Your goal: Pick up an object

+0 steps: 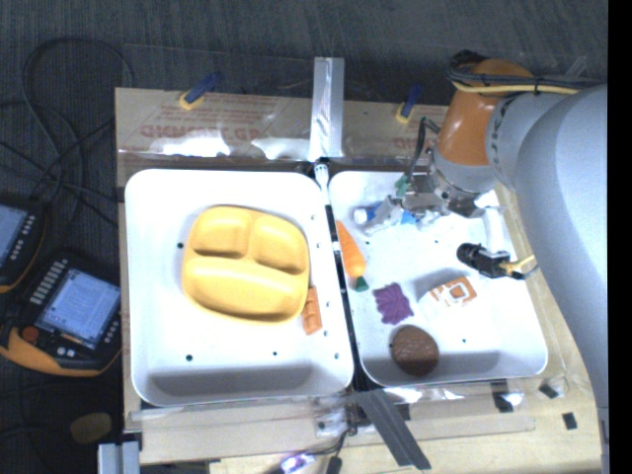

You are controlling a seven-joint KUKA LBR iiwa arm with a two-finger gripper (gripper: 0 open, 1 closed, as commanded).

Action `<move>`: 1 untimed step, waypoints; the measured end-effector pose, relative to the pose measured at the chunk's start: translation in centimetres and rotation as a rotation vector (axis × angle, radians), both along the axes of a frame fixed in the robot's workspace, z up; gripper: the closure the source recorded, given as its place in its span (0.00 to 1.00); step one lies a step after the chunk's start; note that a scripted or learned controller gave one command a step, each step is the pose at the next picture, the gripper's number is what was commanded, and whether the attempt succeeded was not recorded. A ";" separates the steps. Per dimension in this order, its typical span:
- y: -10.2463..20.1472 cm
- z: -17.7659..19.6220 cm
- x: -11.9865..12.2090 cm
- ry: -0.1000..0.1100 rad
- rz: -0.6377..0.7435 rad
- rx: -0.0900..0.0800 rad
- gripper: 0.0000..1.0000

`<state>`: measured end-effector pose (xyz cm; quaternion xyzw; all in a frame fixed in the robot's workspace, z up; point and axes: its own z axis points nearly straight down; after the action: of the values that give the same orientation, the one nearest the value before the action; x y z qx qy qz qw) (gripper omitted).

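Two white bins are sitting side by side on the counter (pixel 133 117). The left bin (pixel 138 265) is holding a yellow tray (pixel 245 263), turned face down, with an orange scrap (pixel 312 312) lying just beside it against the divider. The right bin (pixel 494 336) is holding a carrot (pixel 350 250) along its left wall, a purple lump (pixel 393 304), a brown ball (pixel 414 349) and a small orange card (pixel 454 291). The gripper (pixel 415 203) is hanging low over that bin's far end, just beside a blue-and-white thing (pixel 373 213). I cannot tell how far it is open, or whether it is gripping anything.
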<state>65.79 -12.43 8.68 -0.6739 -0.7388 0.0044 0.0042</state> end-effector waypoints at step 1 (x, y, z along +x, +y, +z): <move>-3.0 0.3 -10.8 -0.021 0.172 -0.002 0.00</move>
<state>54.95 -15.43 8.94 -0.6081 -0.7939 -0.0016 -0.0045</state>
